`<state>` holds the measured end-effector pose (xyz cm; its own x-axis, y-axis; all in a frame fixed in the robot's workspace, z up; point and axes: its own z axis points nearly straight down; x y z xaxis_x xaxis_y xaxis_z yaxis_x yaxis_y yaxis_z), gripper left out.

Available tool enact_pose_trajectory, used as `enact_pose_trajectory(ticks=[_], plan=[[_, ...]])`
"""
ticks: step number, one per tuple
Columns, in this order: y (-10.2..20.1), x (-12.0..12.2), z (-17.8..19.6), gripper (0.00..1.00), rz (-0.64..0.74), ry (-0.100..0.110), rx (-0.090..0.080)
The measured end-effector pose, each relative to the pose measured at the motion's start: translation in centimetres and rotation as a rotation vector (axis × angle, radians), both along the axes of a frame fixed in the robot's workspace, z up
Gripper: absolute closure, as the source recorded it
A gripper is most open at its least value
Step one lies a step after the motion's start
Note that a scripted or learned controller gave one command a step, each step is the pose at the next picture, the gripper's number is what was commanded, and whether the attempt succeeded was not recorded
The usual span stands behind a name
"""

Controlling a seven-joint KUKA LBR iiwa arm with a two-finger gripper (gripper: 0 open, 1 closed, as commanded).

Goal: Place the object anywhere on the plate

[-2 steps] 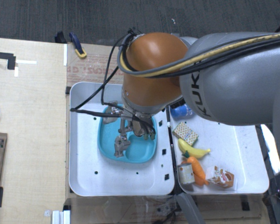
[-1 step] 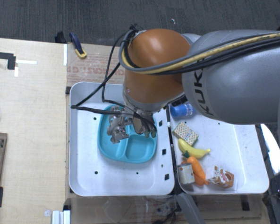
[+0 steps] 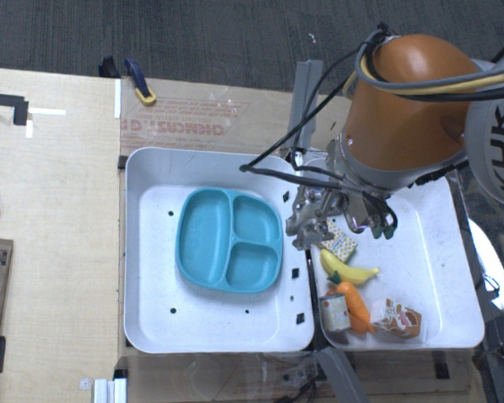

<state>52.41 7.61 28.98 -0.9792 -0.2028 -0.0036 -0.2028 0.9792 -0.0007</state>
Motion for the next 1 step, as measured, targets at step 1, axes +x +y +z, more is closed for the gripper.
enact_pose_trajectory(ticks=[1], plan=[[4.5, -3.61, -3.29, 1.0, 0.181, 0.003, 0.0]])
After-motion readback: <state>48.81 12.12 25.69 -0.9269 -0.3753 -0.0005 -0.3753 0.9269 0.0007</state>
